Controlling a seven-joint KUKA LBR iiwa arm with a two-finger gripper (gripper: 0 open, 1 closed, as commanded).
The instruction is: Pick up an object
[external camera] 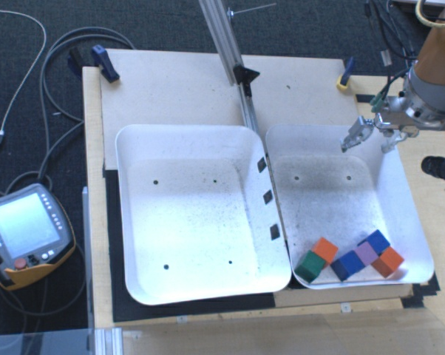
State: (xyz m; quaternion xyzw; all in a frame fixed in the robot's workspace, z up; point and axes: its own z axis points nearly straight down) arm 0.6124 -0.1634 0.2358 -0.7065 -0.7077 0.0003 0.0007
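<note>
Both bins [189,143] look like smooth, speckled white plastic — the claw [370,137] bare, shiny metal.

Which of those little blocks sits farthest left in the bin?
The green block, at the left end of the cluster in the right bin; the orange, blue and purple blocks all lie to its right.

Blocks [350,258] lie in the right bin's [403,191] near corner.

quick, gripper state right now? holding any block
gripper: jaws open, holding nothing, above the far edge of the right bin, well away from the blocks.
</note>
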